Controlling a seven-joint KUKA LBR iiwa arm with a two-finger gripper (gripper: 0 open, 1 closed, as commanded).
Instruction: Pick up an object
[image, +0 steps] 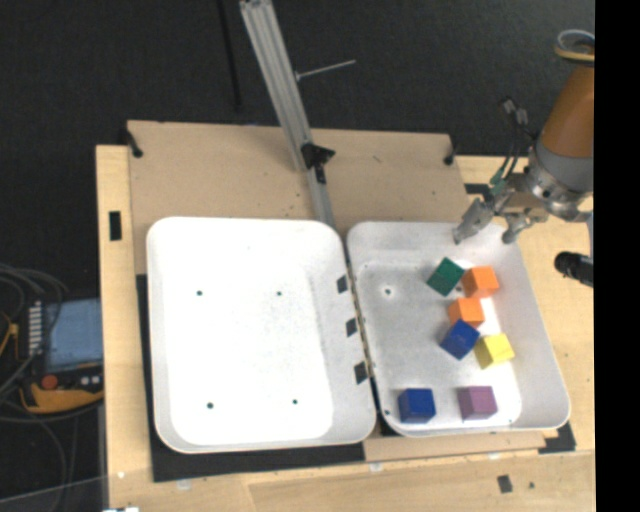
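My gripper hangs over the far edge of the right bin, its two fingers spread apart and open with nothing between them. Just below it lie a green block and an orange block. A second orange block, a blue block and a yellow block sit in a cluster further toward the front. Near the front rim rest another blue block and a purple block.
The left bin stands beside the right one. A slanted metal pole rises behind the bins. Cables and a small device lie off the bench at the left.
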